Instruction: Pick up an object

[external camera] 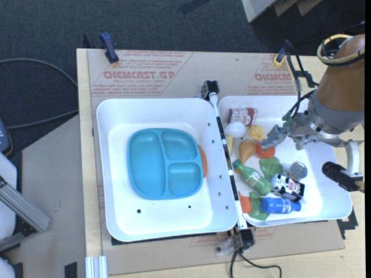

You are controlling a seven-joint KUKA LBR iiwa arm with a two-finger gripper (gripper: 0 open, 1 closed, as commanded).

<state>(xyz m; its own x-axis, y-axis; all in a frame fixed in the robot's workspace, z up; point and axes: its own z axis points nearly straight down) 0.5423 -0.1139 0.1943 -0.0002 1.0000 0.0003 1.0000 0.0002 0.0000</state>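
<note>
Nearest the camera, a blue bottle (280,205) lay at the front of the right bin (324,213), beside a green bottle (253,176). Farther back were an orange cone (247,150) and a white ball (235,130). Above them the jaws (271,139) hung, though whether open or closed could not be told. A blue tray (165,162) sat in the left bin (116,213) on the table (168,74).

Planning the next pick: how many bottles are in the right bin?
2. A green bottle lies slanted near the bin's left wall, beside the divider. A blue bottle lies at the near edge, just below a black-and-white item. More could be buried in the pile.
</note>
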